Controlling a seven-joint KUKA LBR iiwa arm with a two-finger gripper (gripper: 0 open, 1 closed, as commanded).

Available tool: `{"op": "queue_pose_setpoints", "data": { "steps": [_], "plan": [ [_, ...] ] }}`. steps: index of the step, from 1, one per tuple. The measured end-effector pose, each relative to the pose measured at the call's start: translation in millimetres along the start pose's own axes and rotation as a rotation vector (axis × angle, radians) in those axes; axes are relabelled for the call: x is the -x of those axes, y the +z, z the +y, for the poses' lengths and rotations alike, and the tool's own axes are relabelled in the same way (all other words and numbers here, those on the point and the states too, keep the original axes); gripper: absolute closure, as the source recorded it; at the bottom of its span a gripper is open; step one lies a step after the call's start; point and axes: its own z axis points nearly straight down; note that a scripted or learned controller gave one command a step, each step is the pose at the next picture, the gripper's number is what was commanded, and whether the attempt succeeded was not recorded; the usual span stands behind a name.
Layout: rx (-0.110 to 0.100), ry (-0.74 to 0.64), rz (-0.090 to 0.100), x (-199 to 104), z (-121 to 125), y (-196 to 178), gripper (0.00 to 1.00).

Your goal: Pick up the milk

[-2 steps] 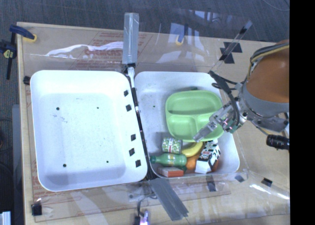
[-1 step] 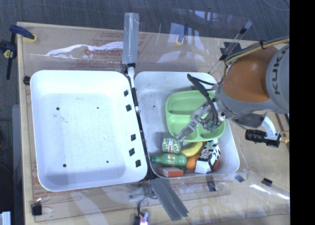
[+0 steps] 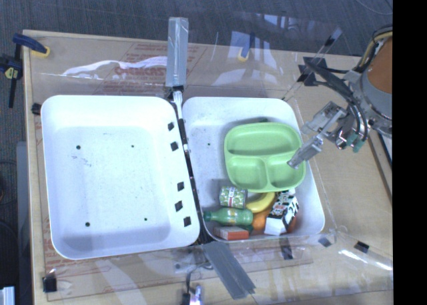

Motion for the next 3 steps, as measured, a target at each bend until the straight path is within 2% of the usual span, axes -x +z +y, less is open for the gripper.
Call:
{"op": "queue_pose_setpoints", "data": {
  "steps": [1,2,3],
  "plan": [
    [-0.002,-0.017,0.008,-28,70,114,0.0],
    [-0.002,0.029,0.006,-57,74,174,0.0],
    [0.0,0.042,0.003,-50,73,127,0.0]
  ]
}}
